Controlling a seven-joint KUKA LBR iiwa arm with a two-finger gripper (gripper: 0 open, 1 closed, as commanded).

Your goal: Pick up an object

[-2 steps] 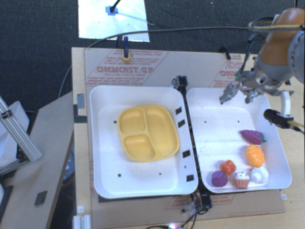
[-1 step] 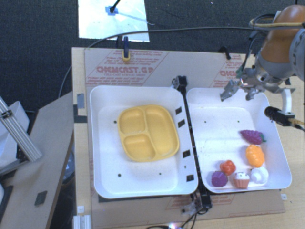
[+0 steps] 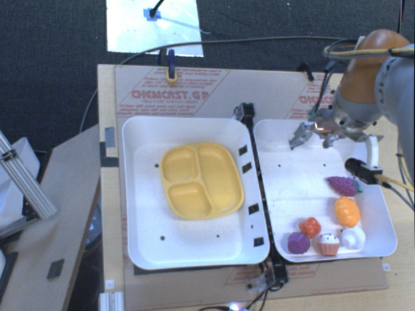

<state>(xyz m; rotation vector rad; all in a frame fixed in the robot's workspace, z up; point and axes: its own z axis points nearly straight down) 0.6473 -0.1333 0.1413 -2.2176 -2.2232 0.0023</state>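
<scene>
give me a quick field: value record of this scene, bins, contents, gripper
left bin: holds a yellow divided plate
right bin: toys clustered at the near right corner
toys: purple grapes, orange fruit, tomato, purple ball, cupcake, white piece
gripper: above the right bin's far edge, fingers spread, nothing between them
distance from toys: well apart

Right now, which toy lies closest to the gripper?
The purple grapes, farthest up the right bin; the other toys cluster lower, further from the gripper.

Grey arm [image 3: 395, 89], orange band [image 3: 379, 43]
</scene>
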